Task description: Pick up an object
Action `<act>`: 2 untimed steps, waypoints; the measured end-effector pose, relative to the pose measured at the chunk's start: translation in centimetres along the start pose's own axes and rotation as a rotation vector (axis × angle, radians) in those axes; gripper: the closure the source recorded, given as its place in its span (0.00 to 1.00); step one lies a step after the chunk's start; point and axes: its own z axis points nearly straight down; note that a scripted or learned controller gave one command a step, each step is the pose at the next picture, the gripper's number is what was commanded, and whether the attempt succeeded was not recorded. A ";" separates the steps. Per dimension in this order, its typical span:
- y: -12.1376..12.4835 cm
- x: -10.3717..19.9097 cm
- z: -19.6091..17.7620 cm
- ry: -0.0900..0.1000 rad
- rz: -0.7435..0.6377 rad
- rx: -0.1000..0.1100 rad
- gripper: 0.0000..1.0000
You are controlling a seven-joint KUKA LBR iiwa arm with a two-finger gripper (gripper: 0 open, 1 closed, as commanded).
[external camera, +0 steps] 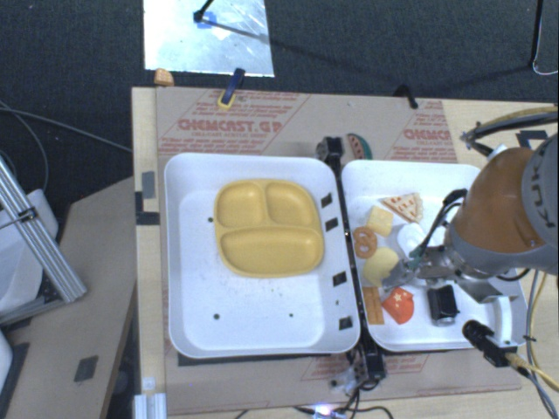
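Nearest the camera, along the front edge of the surface (262, 116), a black clamp-like part (486, 339) of the arm's tooling hangs over the lower rim of the right bin (437, 175). Just above it, inside that bin, a small black block (443, 304) lies beside a red toy piece with a pale mark (398, 305), and an orange strip (373, 305) rests against the bin's left wall. The end effector (410, 267) reaches in from the right, low over a pale yellow rounded toy (379, 266); whether its fingers are spread or closed cannot be told, and nothing is visibly held between them. A white round item (409, 235) sits just beside the arm's wrist. Further back lie a brown pretzel-shaped toy (365, 242), a yellow cheese-like block (380, 220) and a pizza slice toy (403, 206). The grey arm with its orange band (498, 208) covers the bin's right side.

The left bin (188, 321) holds a yellow three-compartment plate (268, 228). Beyond the bins, a blue-and-yellow tool (231, 88) lies at the cardboard's far edge, near a shiny metal sheet (208, 23) on the dark floor.
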 end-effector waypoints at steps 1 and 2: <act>0.3 -0.5 -1.0 -0.004 0.006 -0.006 1.00; 0.8 7.3 -6.2 -0.002 -0.003 -0.009 1.00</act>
